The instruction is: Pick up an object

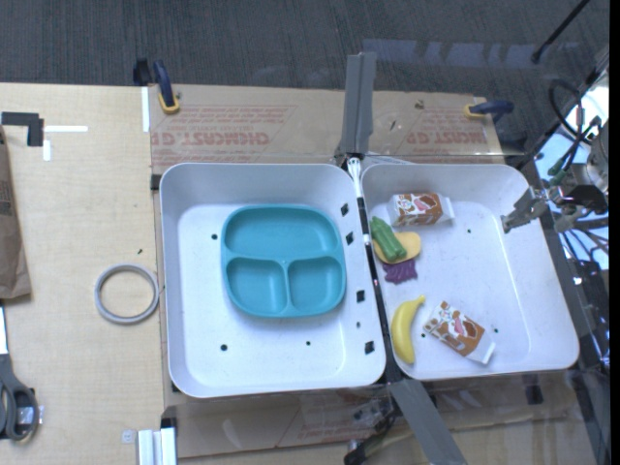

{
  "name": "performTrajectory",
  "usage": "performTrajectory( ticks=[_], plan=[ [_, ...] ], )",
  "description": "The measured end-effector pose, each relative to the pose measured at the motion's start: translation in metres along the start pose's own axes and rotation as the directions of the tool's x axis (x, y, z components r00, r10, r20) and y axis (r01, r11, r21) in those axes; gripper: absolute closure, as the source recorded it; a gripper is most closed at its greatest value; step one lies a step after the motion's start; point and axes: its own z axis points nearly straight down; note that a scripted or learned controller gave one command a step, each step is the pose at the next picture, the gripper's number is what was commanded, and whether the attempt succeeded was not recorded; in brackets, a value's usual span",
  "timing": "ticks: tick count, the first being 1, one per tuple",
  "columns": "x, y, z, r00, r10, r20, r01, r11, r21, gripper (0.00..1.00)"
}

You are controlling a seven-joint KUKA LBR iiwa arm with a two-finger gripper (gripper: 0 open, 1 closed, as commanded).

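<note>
The right bin [523, 289] holds several small items. A white and red snack packet [421, 209] lies near its back left. Just below it, a green toy vegetable [387, 239] rests on a yellow piece [411, 248], with a purple piece [400, 271] in front of them. A yellow banana [407, 328] lies near the front left wall, and a second snack packet [457, 332] sits beside it on the right. The left bin [194, 347] holds a teal divided plate [284, 260].
A grey tape ring [127, 293] lies on the wooden bench left of the bins. A brown bag [12, 223] and scissors [15, 410] sit at the left edge. A grey post [358, 105] stands behind the bins' shared wall. A metal clamp [528, 208] grips the right bin's rim.
</note>
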Motion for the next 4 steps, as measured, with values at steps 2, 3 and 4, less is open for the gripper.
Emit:
performTrajectory(
  ticks=[2, 3, 4],
  plan=[
    [0.046, 0.093, 0.137, 0.999, 0.034, 0.003, -0.034, 0.999, -0.020, 0.00],
    [0.100, 0.023, 0.159, 0.983, -0.182, 0.000, 0.182, 0.983, -0.001, 0.00],
    [0.076, 0.102, 0.164, 0.857, -0.515, -0.008, 0.515, 0.857, 0.025, 0.00]
  ],
)
